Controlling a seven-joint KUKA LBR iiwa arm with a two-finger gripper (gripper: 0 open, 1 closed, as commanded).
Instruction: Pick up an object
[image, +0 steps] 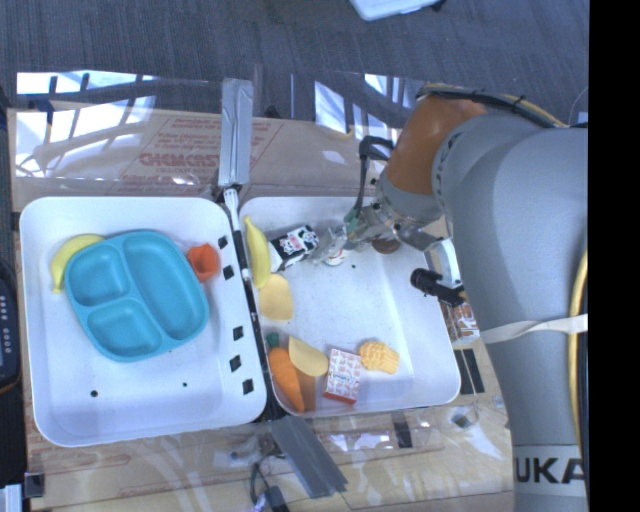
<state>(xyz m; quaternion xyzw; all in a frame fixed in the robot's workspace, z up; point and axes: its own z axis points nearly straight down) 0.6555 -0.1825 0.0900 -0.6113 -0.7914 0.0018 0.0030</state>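
Observation:
In the right bin (400, 300), my gripper (333, 246) hangs low near the far wall. It is right beside a small black-and-white carton (295, 242), which lies just to its left. A yellow banana (257, 252) leans along the bin's left wall, with a pale yellow piece (276, 297) below it. Near the front lie an orange carrot (285, 378), a yellow wedge (308, 357), a red-and-white box (343, 375) and a yellow corn piece (378, 355). The grey arm with its orange band (430, 140) covers the bin's far right corner.
The left bin (40, 380) holds a blue divided plate (135, 292), a yellow banana (70, 255) tucked under the plate's left rim, and a small orange cup (204, 260). A divider with black clips (240, 310) separates the bins. The middle of the right bin's floor is bare white.

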